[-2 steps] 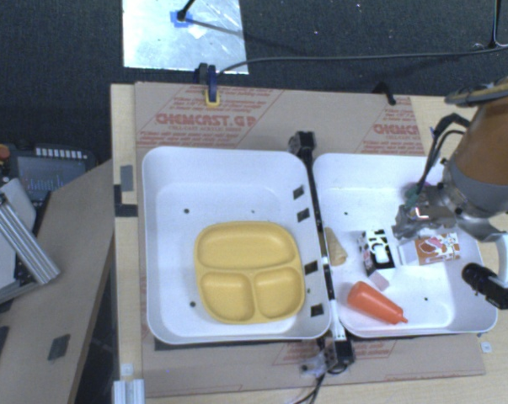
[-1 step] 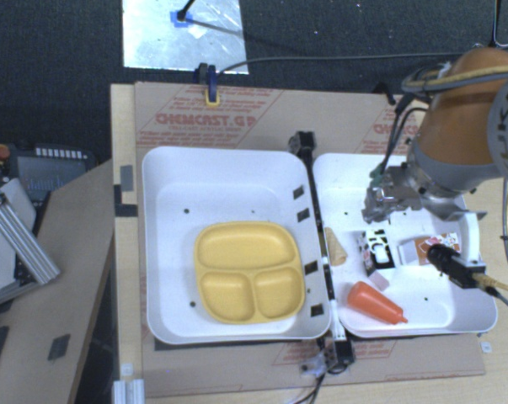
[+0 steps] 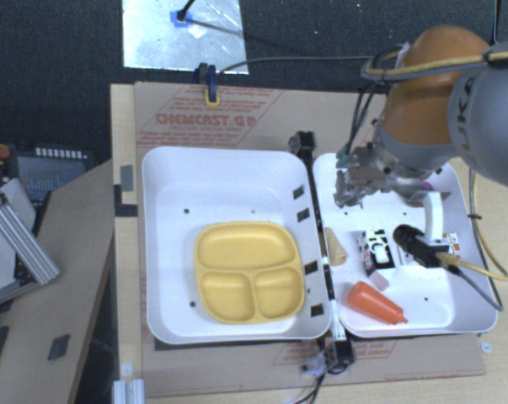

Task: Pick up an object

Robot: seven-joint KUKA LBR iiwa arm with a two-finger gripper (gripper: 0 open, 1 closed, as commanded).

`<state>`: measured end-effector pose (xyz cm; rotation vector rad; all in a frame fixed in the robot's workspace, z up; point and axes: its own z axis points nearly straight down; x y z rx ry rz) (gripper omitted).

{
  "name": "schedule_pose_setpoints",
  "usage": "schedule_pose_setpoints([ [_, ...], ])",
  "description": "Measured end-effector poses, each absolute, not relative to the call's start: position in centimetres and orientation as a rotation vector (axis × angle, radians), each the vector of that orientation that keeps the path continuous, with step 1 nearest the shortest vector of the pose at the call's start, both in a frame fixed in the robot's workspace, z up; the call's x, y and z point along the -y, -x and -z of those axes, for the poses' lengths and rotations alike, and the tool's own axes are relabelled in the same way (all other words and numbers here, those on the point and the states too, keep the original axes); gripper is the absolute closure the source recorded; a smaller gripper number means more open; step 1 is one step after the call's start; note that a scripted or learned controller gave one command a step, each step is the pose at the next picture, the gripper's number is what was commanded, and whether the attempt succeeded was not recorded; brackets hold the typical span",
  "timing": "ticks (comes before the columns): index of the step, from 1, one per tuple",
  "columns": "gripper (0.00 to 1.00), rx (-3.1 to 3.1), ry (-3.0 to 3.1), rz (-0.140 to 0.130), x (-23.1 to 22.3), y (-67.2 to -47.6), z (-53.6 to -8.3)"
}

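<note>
orange cone [image 3: 376,302] lay camera-side of the tool [image 3: 350,195], well apart; nothing lifted, whole pick left to do; tool's grip: cannot tell.

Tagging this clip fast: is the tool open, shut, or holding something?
Tool: cannot be told from this view; it sits over the right bin, apart from the cone.
</note>
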<state>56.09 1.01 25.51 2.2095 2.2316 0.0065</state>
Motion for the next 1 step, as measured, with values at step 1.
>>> schedule_pose_setpoints([
  [1, 1.00, -2.233, -2.211, -0.004, -6.52, -57.16, -24.52],
])
